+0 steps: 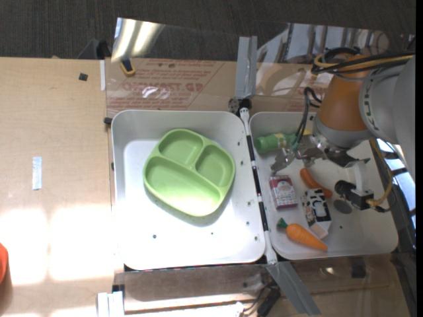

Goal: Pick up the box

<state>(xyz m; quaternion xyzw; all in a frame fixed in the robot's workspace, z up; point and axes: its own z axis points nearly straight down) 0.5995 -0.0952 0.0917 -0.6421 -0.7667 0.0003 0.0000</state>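
The grey robot arm with an orange band reaches in over the right-hand shallow white bin. This bin serves as the landmark here. Beside its left wall sits a second shallow white bin holding a light green plastic divided plate.

Inside the right-hand bin, the metal two-finger gripper hangs near the upper left part, its fingers slightly apart and holding nothing. The small flat box with a pink and white printed face lies flat on the bin floor toward the left wall, just below the gripper and not touching it.

The likely risk is crowding. A green plastic bottle lies near the bin's top left corner, just above the gripper. A black and white carton sits close to the right of the box, and an orange toy carrot lies toward the bin's lower edge. A small orange piece lies just right of the gripper. Because the box lies flat and low, the fingers may slide over it or close on a neighbour instead. A descent off to one side could also push the box against the bin's left wall.
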